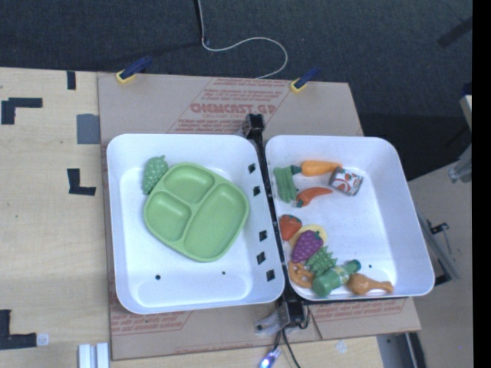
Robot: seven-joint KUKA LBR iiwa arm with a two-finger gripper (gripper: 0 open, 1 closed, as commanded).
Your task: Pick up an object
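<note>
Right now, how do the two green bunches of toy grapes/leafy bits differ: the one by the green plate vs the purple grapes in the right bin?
The green bunch is pale green; the purple grapes are purple. The green bunch sits in the left bin, touching the green plate at its upper-left edge, with no other toys near. The purple grapes lie in the right bin, crowded among other toy foods by the divider. Both are small, knobbly toy fruits.

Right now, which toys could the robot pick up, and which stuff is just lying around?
Could be picked up: carrot, small can, purple grapes, green grapes, green plate.

Just lying around: cable, clamps, cardboard sheet.
</note>
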